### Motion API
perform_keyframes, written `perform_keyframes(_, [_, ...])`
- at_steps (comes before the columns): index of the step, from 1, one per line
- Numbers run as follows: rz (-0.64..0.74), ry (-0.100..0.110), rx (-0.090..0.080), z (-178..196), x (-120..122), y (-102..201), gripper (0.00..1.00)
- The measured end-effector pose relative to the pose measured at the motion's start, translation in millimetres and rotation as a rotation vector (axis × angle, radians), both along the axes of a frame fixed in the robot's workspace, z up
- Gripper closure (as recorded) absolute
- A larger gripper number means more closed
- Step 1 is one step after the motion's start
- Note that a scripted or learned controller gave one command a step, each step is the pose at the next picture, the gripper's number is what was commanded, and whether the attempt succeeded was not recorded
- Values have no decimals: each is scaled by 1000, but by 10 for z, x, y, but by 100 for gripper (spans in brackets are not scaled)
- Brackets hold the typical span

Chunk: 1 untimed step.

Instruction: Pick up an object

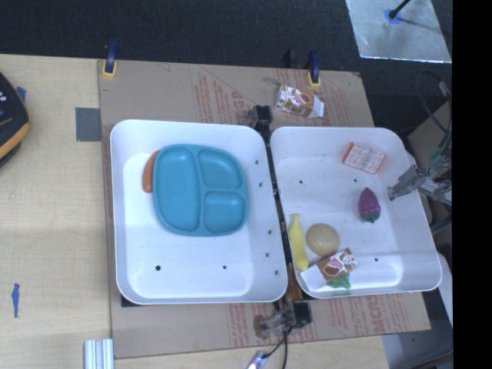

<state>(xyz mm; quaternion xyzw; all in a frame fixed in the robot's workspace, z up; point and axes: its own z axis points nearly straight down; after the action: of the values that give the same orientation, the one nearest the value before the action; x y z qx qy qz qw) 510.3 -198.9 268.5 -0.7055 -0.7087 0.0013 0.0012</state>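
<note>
Honestly, your claw sat at the right bin's far right edge, and you could not tell how its fingers stood. Your nearest pick, the purple fruit, lay just beside it. The yellow banana, tan ball and a snack packet clustered at the bin's near left corner. The blue tray lay in the left bin.

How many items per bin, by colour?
Left bin:
Blue: 1, divided plate
Orange: 1, item under its left edge
Right bin:
Purple: 1
Yellow: 1
Tan: 1
Red-and-white packets: 2
Total: 7
</note>
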Motion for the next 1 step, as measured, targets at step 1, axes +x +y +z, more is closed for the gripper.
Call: perform_keyframes(1, [2, 3, 0, -1463, 449, -123, 0])
